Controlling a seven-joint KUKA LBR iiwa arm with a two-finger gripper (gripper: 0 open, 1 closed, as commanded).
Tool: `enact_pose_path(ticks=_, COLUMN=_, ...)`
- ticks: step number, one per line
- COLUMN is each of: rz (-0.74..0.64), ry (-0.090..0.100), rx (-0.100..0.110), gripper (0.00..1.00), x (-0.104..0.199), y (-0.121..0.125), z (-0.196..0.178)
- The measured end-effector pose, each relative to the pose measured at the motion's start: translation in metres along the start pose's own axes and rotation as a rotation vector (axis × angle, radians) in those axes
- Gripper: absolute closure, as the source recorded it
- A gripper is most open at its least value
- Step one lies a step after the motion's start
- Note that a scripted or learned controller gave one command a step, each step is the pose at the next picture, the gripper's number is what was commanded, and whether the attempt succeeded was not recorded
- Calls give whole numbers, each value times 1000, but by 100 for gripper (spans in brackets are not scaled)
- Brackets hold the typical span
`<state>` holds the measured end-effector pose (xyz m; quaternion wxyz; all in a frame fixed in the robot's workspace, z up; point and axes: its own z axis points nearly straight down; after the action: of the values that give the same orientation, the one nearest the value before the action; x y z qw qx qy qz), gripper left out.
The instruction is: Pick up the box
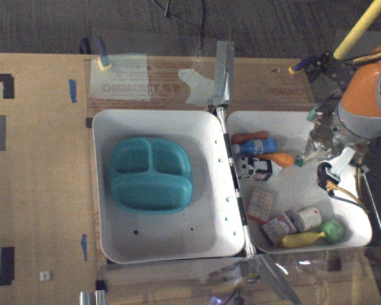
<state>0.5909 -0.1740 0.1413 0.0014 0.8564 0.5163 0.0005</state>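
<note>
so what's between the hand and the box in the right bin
In the camera view, bare white bin floor separates the hand from the box; the orange carrot lies just above that line.

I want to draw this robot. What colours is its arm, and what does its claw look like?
The arm is grey with a bright orange band above the wrist. Below that sits a grey, silvery metal claw with small, blocky parts. A black cable with a white piece loops down beside it. A small teal-green bit shows on the wrist's side.
</note>
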Motion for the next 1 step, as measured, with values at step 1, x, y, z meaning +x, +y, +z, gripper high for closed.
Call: enact_pose_path(ticks=1, rz=405, ry=-1, rx=3, gripper=100, x=0, y=73, z=-7)
